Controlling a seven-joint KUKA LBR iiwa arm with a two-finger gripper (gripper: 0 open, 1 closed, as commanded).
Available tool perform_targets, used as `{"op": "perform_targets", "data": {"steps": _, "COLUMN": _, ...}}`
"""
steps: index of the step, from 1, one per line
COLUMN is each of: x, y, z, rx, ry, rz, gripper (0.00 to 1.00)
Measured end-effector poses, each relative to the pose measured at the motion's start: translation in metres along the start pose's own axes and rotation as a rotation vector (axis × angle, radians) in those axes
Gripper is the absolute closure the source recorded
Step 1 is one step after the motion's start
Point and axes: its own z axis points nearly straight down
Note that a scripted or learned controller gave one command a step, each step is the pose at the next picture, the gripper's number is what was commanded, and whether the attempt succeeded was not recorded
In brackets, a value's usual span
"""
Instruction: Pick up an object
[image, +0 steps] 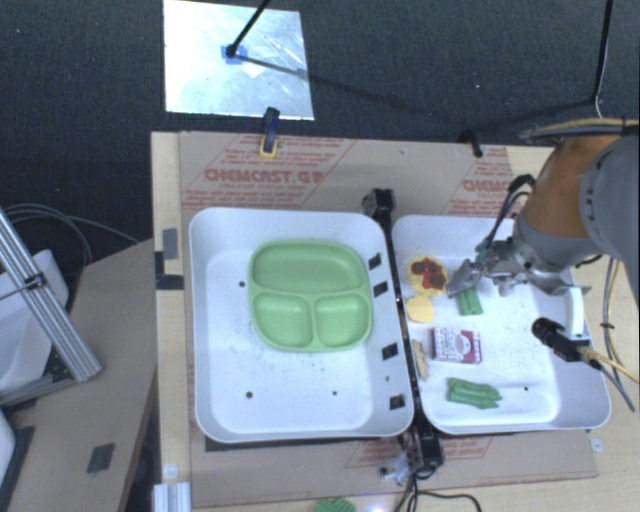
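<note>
Claw (468, 283) was seen low in right bin (575, 400); opening could not be told. Small green block (469, 302) lay just beneath it. Slip was judged likely if approached off-centre.

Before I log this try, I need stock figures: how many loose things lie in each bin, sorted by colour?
Left bin:
Green: 1, the divided tray

Right bin:
Green: 2, a small piece by the gripper and a longer piece
Red: 2, a packet and a small item
Yellow: 1, a piece

Total: 6
</note>
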Motion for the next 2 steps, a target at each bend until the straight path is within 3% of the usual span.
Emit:
{"op": "perform_targets", "data": {"steps": 1, "x": -0.006, "y": -0.007, "z": 0.026, "rx": 0.004, "ry": 0.000, "rz": 0.005, "gripper": 0.00}}
{"op": "perform_targets", "data": {"steps": 2, "x": -0.007, "y": -0.001, "z": 0.013, "rx": 0.002, "ry": 0.001, "rz": 0.002, "gripper": 0.00}}
